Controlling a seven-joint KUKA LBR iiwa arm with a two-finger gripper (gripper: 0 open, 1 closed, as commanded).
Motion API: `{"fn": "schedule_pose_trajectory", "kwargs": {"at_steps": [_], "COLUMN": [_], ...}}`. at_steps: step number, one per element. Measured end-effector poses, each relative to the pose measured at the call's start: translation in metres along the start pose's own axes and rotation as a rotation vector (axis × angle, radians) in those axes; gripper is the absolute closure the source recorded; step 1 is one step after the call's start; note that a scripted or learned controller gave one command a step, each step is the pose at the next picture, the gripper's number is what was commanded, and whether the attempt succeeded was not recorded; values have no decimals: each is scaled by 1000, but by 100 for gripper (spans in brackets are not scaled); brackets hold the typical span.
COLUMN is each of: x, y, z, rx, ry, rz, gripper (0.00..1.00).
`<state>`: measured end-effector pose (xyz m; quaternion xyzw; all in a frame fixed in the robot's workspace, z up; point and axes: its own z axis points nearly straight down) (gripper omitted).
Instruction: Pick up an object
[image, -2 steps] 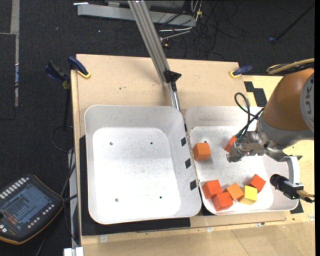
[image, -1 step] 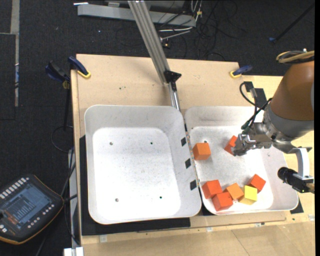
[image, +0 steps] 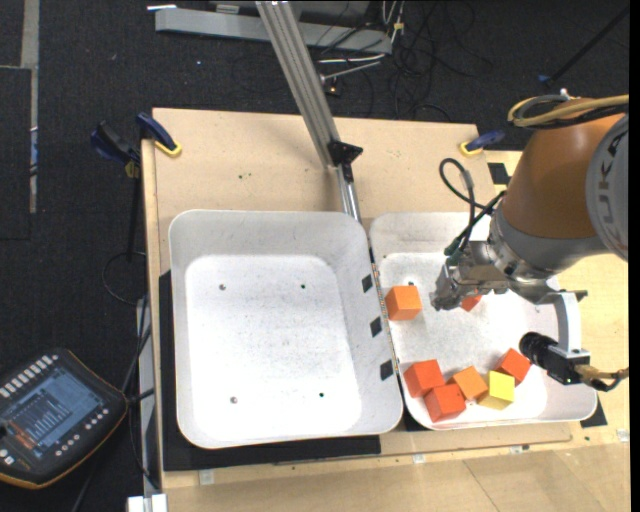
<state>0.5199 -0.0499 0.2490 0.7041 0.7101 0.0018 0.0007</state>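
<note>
My gripper (image: 452, 292) hangs over the middle of the right bin (image: 415, 245), pointing down and to the left. A small red block (image: 471, 301) peeks out from just under its right side, mostly hidden by it; whether it is gripped or lying on the bin floor I cannot tell. An orange cube (image: 404, 301) rests on the bin floor just left of the gripper, apart from it.
Along the right bin's front lie two red-orange cubes (image: 423, 376) (image: 445, 401), an orange cube (image: 470, 382), a yellow cube (image: 500, 388) and another orange-red cube (image: 513, 364). The left bin (image: 176, 300) is next to it. A metal pole (image: 305, 90) slants above the back.
</note>
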Motion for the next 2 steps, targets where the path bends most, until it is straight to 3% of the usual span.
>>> {"fn": "schedule_pose_trajectory", "kwargs": {"at_steps": [2], "x": [104], "y": [-5], "z": [6], "rx": [3], "ry": [0], "rz": [0], "gripper": [100]}}
